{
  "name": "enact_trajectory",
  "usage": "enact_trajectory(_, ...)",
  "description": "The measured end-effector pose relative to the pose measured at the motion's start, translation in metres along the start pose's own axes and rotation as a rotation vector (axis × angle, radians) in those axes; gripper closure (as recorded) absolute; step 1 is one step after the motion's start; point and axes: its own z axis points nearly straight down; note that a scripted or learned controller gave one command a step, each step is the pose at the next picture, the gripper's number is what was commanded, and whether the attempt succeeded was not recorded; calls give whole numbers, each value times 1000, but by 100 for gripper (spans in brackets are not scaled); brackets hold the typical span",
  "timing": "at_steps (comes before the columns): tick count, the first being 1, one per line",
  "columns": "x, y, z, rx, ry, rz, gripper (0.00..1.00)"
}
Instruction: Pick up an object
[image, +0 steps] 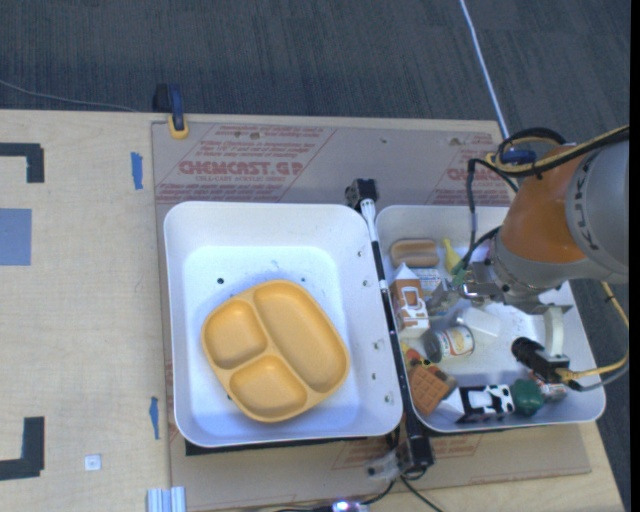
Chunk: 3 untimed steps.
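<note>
Currently the gripper (462, 292) is hanging low over the cluttered right bin (585, 405); finger state cannot be told. Small can (452, 342) is lying just beside it. Yellow divided plate (275, 349) is sitting in left bin (190, 300).

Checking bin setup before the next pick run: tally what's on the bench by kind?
White bins: 2, left bin and right bin
Yellow divided plate: 1, in the left bin
Small toy items: about 6 showing in the right bin, among them a hot dog, a waffle and a can; the arm covers part of the pile
Total: about 9
</note>
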Motion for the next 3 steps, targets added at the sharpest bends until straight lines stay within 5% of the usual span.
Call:
enact_trajectory(1, -3, -36, 0, -5, 0, -1, 0)
enact_trajectory(2, -7, -34, -11, -13, -8, 3, 100)
enact_trajectory(3, 36, 36, -117, 7, 4, -3, 100)
